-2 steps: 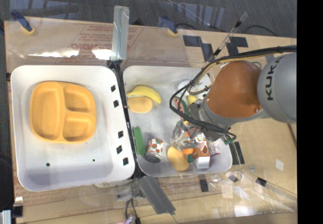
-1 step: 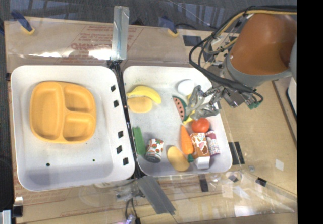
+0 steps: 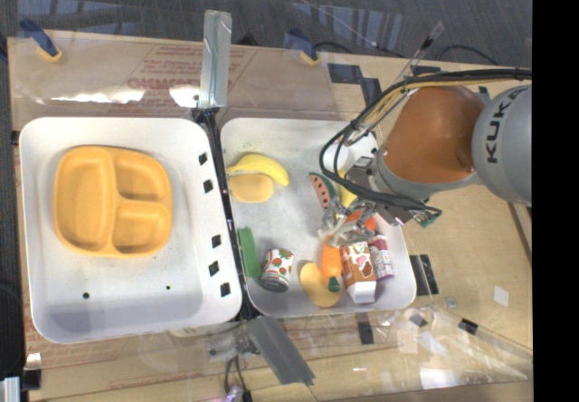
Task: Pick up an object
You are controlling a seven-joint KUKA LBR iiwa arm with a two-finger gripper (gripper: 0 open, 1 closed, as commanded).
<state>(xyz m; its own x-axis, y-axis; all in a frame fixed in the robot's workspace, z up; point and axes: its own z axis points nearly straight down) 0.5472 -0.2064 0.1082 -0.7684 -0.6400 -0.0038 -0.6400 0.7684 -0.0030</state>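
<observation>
Here | jaws (image 3: 348, 221): state unclear | crowded by carton (image 3: 358, 266), carrot (image 3: 331, 262), can (image 3: 278, 269)

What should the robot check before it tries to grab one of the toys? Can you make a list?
1. Is the gripper over the right bin where the toys are? Ok, it sits low over the right side of that bin.
2. Are its fingers open and ready? Cannot tell, the wrist and cables hide them.
3. Is it already holding something? Cannot tell; no toy is seen between the fingers.
4. Is there a toy with room around it? Ok, the banana and the small can lie apart from the heap.
5. Are the toys right under the gripper crowded? Not ok, the carton and carrot are packed together.
6. Is the yellow tray out of the way? Ok, it is in the left bin.
</observation>
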